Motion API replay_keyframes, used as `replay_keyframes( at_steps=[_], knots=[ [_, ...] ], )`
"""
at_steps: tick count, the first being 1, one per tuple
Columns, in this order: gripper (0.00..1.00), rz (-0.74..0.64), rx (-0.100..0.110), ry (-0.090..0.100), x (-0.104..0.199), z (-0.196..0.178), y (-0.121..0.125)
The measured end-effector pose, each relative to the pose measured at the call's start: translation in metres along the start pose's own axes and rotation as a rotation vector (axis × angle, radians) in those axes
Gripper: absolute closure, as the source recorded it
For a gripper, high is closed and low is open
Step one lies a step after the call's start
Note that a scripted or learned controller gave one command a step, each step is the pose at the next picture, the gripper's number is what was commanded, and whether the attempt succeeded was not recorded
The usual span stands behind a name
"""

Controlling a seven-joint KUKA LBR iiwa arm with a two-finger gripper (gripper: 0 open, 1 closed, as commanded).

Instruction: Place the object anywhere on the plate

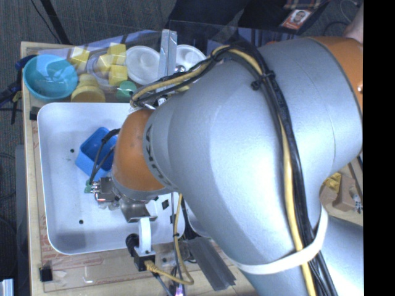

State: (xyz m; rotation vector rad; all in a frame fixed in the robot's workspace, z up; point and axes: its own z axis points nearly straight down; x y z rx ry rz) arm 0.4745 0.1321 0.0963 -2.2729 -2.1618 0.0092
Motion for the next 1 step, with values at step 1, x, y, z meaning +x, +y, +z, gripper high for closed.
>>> replay_keyframes(
  at_steps=[1],
  knots=[
    [1.00, -0.269, -0.005, 0.000, 0.0063, 0.0033, 0.0828]
  ],
)
